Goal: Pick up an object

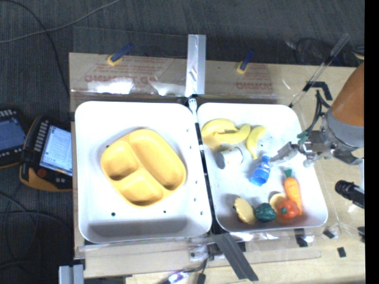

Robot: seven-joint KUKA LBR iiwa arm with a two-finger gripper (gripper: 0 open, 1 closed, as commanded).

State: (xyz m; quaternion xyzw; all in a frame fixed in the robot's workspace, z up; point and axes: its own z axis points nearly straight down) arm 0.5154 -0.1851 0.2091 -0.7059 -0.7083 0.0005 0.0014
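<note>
Where jaws [294, 148] hover, blue bottle [260, 171] lies beside — apart.

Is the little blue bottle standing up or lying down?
Lying down. The blue bottle rests on its side on the right bin's floor, its pale cap end pointing toward the bananas.
</note>
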